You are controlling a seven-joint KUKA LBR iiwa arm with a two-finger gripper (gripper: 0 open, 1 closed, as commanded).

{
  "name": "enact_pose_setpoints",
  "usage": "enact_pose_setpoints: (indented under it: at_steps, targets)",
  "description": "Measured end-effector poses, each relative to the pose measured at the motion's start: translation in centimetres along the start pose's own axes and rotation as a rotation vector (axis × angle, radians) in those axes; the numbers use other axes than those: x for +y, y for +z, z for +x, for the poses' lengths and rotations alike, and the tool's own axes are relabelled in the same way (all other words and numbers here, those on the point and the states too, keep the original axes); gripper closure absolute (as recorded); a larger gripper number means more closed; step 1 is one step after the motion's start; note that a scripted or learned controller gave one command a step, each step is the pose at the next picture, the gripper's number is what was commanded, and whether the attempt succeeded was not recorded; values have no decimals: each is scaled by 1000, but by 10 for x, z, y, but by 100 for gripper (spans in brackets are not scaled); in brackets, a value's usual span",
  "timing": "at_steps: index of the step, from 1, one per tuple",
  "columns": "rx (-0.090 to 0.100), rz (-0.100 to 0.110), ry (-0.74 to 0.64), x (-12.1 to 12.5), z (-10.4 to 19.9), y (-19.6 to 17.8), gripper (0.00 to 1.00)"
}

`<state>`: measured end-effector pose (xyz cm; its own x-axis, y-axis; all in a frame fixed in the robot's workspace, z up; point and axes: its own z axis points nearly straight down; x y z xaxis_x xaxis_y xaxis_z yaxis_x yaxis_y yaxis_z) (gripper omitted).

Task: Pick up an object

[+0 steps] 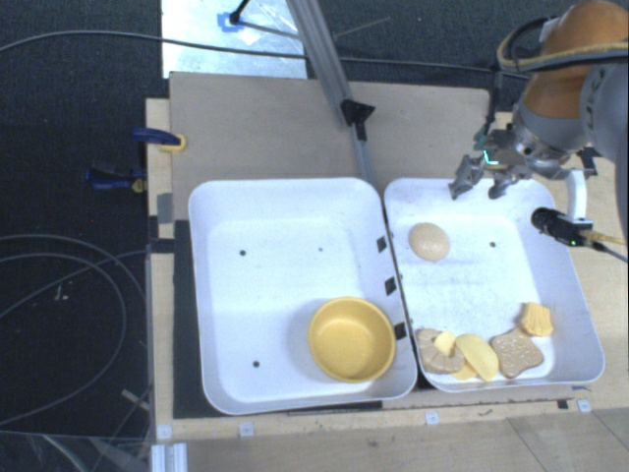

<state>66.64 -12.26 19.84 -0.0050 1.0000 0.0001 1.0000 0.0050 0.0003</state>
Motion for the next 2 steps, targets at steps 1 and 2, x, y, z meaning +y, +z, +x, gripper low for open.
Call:
enact_pose_setpoints:
  at_steps: [1,2]
  targets:
    - [0,-2,0,1,0,-1,0]
    - [-1,2,4,-3,-10,51,0]
